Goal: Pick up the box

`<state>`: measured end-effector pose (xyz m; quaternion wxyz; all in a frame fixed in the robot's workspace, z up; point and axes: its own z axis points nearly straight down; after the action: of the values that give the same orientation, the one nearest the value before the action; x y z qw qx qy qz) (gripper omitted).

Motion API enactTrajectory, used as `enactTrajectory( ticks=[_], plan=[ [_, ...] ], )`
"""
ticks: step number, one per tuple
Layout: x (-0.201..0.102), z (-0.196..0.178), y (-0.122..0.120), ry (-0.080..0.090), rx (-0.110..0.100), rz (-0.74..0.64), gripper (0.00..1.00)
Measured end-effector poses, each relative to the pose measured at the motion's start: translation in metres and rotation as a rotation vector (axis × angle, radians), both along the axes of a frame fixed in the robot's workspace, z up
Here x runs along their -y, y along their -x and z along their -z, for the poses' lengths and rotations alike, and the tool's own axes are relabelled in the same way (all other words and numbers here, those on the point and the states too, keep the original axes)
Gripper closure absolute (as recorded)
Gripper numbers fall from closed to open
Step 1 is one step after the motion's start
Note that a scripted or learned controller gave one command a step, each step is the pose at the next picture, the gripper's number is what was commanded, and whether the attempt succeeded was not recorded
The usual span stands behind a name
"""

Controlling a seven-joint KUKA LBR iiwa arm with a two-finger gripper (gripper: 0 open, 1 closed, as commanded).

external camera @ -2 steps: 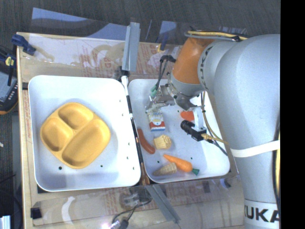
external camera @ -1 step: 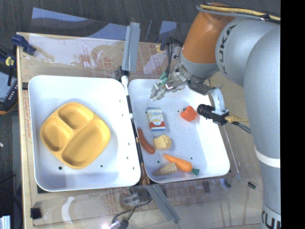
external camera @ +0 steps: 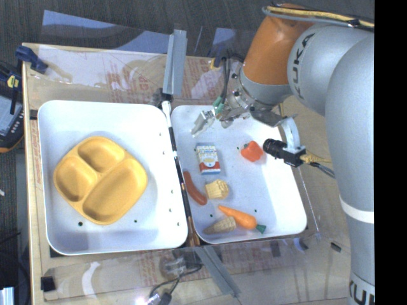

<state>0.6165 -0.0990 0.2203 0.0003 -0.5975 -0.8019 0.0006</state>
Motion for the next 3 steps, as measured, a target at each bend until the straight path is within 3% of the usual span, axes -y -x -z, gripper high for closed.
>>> enactTrajectory(
  ticks=[1,2,3],
  plan=[
    [0.042,0.076,0.004,-0.001,-0.002,-0.067,0.0],
    [0.036,0.124,0.01,0.001,0.007,0.069,0.0],
    [0.037,0.113,0.009,0.005,0.01,0.065,1.0]
  ],
)
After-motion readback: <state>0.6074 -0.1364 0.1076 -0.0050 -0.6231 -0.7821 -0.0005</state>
